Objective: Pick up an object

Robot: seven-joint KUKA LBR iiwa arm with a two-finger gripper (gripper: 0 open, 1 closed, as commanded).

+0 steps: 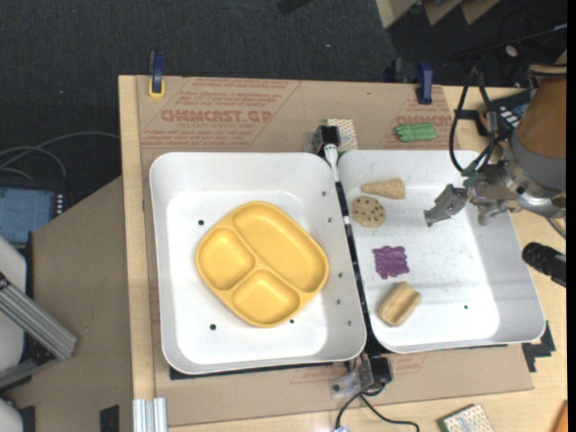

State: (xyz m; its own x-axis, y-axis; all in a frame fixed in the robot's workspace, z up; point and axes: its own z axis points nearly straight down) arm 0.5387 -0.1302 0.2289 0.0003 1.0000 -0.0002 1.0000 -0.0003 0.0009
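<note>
The right bin (504,277) holds a tan wedge (383,188), a round speckled cookie (367,211), a flat purple piece (391,260) and a tan bread roll (399,303). My gripper (457,216) hangs over the bin's upper right part, to the right of the wedge and cookie and apart from both. Its fingers (443,207) are spread open with nothing between them. The arm's orange band (551,124) shows at the right edge.
In the left bin (171,241) lies a yellow divided plate (261,264). A green object (415,133) rests on the bench behind the right bin. Clamps (423,84) grip the bench's back edge. A ridge (346,241) divides the two bins.
</note>
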